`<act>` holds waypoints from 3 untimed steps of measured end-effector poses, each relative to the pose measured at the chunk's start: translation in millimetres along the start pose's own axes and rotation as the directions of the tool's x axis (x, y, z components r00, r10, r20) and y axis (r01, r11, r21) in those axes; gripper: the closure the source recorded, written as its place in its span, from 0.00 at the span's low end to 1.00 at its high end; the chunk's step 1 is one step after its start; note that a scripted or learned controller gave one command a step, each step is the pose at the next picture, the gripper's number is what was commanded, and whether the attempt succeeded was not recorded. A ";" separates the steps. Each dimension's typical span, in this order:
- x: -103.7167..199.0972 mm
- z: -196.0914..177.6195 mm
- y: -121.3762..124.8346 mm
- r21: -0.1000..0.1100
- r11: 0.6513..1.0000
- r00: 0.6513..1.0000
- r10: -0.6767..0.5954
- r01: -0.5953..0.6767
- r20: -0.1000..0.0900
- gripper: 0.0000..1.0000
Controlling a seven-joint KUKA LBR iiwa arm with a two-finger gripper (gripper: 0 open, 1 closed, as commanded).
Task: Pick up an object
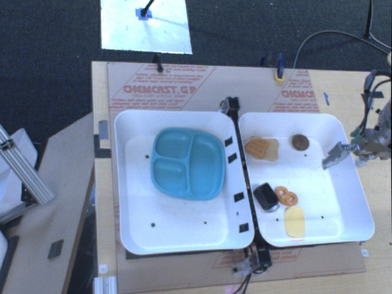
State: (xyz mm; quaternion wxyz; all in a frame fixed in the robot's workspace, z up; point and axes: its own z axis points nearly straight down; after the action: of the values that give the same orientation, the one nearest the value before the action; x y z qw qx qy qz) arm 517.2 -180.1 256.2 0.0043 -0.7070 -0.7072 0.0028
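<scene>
My gripper (334,154) hangs over the right rim of the right bin (352,192), with nothing seen in it. In that bin lie a tan waffle piece (262,148) at the upper left and a small brown round cookie (300,142) to its right, closest to the gripper. Lower down sit a black block (266,196), an orange pretzel (285,195) touching its right side, and a pale yellow oval piece (294,222) near the front wall. A blue divided plate (187,163) rests in the left bin (131,225).
The two bins meet at a black-marked divider (239,170). They rest on a brown board (184,87) on the bench. Cables (318,38) run behind the right bin. A metal rail (24,173) lies at the far left.
</scene>
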 end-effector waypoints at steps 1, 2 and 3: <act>0.6 -6.2 2.3 -0.011 1.000 1.000 -0.004 0.004 0.003 0.00; 8.3 46.4 -3.3 -0.010 1.000 1.000 -0.002 0.002 0.002 0.00; 2.4 88.8 -2.5 -0.010 1.000 1.000 -0.001 0.001 0.002 0.00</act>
State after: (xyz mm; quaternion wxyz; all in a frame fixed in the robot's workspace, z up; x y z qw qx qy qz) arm 513.8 -177.4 167.4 0.0000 -0.7066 -0.7076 0.0000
